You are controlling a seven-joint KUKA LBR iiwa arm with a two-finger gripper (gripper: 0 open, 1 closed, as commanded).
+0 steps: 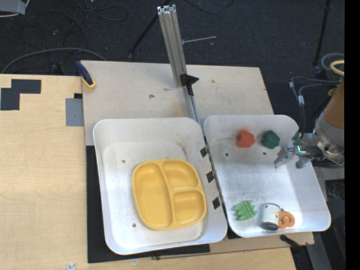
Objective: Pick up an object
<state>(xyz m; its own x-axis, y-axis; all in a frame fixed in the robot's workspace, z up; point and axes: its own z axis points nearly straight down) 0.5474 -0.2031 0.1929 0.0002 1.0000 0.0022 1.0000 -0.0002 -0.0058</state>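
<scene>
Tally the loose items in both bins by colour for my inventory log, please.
Yellow: 1, divided tray, left bin
Red-orange: 1, round item, right bin
Dark green: 1, lump
Light green: 1, leafy piece
Silver: 1, can
Orange: 1, ring-shaped item
Total: 6

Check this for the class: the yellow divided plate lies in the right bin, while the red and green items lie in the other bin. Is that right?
Not quite. The camera view shows the yellow divided plate in the left bin; the red item and green item lie in the other bin, the right one.
</scene>
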